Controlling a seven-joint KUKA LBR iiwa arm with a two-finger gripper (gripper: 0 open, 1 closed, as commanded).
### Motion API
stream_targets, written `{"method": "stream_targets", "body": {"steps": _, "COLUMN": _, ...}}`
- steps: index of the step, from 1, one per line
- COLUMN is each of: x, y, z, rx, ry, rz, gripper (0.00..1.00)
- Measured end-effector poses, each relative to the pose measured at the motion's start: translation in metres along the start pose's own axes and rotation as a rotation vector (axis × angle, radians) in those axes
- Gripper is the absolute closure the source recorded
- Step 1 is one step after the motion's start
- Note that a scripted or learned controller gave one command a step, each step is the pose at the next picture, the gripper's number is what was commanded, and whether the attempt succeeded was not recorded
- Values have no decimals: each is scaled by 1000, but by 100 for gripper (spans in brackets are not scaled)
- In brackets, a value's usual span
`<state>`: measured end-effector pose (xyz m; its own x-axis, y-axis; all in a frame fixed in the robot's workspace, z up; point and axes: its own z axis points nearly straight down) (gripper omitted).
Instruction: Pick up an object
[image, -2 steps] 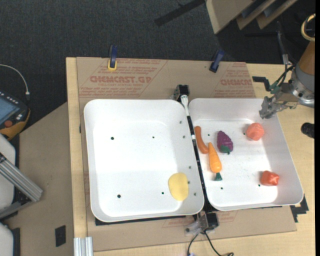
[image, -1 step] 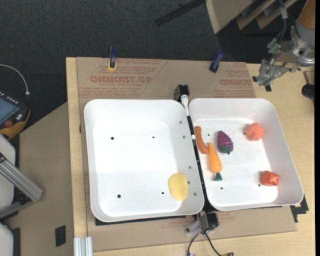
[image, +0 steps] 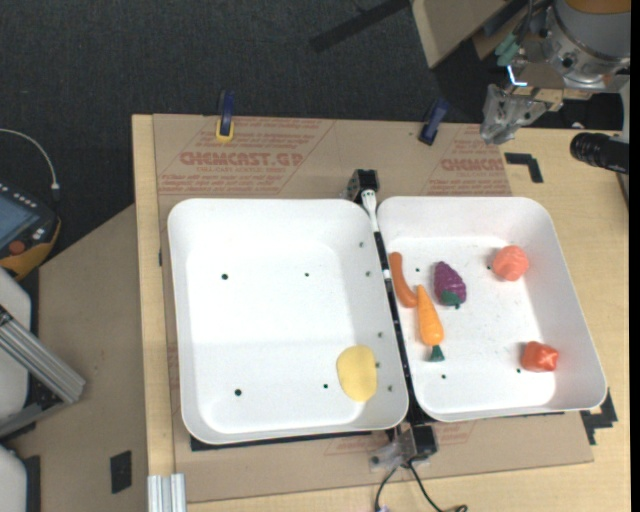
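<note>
Right now the grey two-finger gripper (image: 500, 122) hangs high at the far right corner of the bench, beyond the back rim of the right-hand shallow white bin (image: 575, 300), over the brown cardboard sheet (image: 300, 155) that underlies both bins. Its fingers look slightly parted and nothing sits between them, though they are small and somewhat blurred.

Every candidate lies toward the camera from the gripper, down inside the bins. Nearest is the round pale-orange ball (image: 510, 262), close to the right bin's back right area and almost straight below the gripper in the view. Further on, near the divider, sit the small purple eggplant-shaped toy (image: 449, 282), the thin curved orange strip (image: 401, 280) and the orange carrot toy (image: 429, 318), whose long axis runs roughly front to back. A red lumpy piece (image: 539, 356) rests near the front right corner.

Count: five objects in the right bin, one in the left-hand white bin (image: 190, 300), namely a yellow rounded lemon-like piece (image: 357, 372) near its front right corner.
</note>
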<state>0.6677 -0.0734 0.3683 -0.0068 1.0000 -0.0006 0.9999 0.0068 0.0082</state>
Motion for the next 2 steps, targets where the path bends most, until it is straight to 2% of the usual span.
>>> {"method": "stream_targets", "body": {"steps": 1, "x": -19, "y": -94, "z": -94, "rx": 1, "ry": -1, "rz": 10, "gripper": 100}}
{"method": "stream_targets", "body": {"steps": 2, "x": 20, "y": -50, "z": -21, "rx": 16, "ry": 2, "rz": 2, "gripper": 100}}
